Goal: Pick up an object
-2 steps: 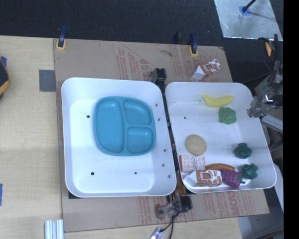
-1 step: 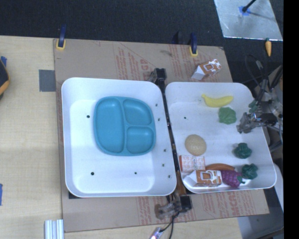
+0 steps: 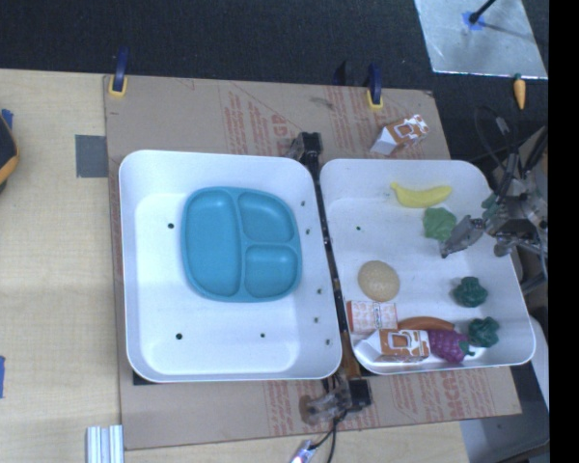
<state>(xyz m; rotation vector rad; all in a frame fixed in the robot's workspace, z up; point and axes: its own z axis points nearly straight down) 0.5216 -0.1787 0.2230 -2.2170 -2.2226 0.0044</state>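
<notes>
Hovering at the right bin's (image 3: pixel 420 167) edge, the end effector (image 3: pixel 478 230) looks spread and empty; it could easily shove the light-green piece (image 3: pixel 439 224) aside instead of grabbing it.

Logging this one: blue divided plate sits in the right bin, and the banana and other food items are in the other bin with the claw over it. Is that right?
Not quite. The camera view shows the blue divided plate in the left bin, not the right. The banana and other food items do lie in the other bin, with the claw over it.
</notes>
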